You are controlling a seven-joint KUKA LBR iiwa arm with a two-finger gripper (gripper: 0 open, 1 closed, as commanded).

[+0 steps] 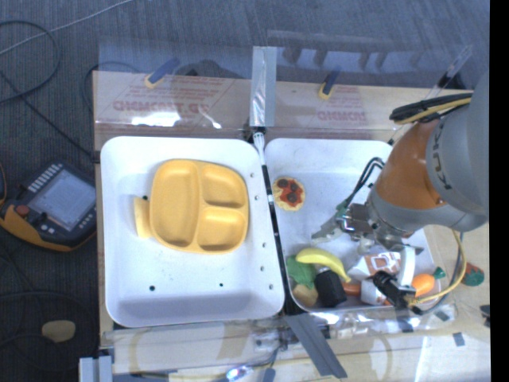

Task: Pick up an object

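Right bin (318,161): its objects crowded the near edge.
Gripper (347,226): hung over the bin's middle; whether it was apart or together could not be told.
Banana (322,259): lay just near-left of the gripper, long axis left to right.

So the bench (191,98) just carries a left bin (191,289) and right bin (334,169), rims touching around its middle.
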